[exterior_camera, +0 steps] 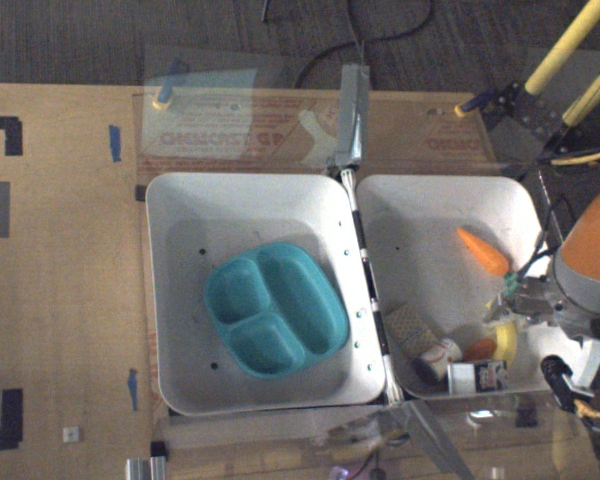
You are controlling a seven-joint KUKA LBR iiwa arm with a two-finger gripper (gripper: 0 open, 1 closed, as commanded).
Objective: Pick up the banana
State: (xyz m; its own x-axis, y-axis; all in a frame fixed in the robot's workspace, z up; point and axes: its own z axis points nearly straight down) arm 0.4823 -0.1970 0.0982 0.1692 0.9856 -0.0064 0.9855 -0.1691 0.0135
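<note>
**Ana:** Camera view first: where is the banana (505, 342)?

**Ben:** In the right bin (430, 208), near its front right corner. It shows as a short, stubby yellow piece with a smooth skin, partly under the arm's end.

**Ana:** And the gripper (521, 304)?

**Ben:** It sits just above the banana, at the banana's far end. I cannot tell whether the claw is apart or together; that part is blurred and cluttered.

**Ana:** What lies around it?

**Ben:** A small rounded orange-red item (480, 349) touches the banana's left side. Next to that is a white and red piece (441, 353), a speckled brown block (410, 325), and a white container with a dark label (478, 376) lying on its side along the front wall. A tapered carrot (483, 251) lies apart, nearer the middle.

**Ana:** The other bin?

**Ben:** The left bin (180, 218) holds a glossy teal plate (275, 309) with three compartments and rounded corners.

**Ana:** And the surface?

**Ben:** Both bins are smooth white plastic on a pale wooden bench (60, 298) marked with blue tape and black corner marks. A metal bracket (351, 118) meets the seam between them. Beyond is dark carpet (130, 8) with a looped cable (385, 3).
</note>
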